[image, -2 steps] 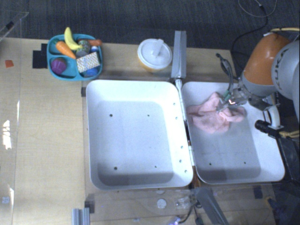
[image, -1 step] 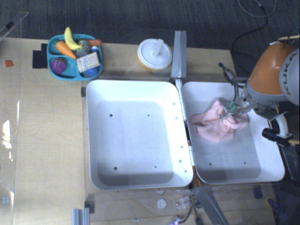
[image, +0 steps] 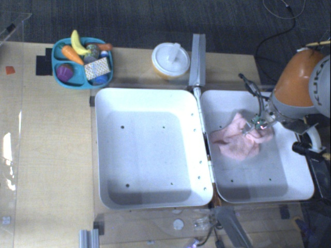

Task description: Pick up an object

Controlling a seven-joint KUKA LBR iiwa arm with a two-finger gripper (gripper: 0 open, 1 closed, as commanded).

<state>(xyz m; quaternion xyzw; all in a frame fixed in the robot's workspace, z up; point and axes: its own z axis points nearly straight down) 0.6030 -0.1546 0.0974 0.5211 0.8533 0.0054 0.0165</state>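
Observation:
A crumpled pink cloth [image: 235, 141] lies in the right bin [image: 289, 190], toward its upper middle. The arm, grey with an orange band [image: 296, 79], reaches in from the right. My gripper [image: 258, 126] is down at the cloth's upper right edge, touching or just over it. The gripper's tip merges with the pink fabric, so its grip is unclear.
The left bin [image: 147, 149] sits beside the right one, with a metal divider post [image: 197, 61] behind their shared edge. A white lidded cup [image: 170, 59] and a blue tray of toy food [image: 81, 62] stand at the back left. Cables [image: 274, 14] trail at the back right.

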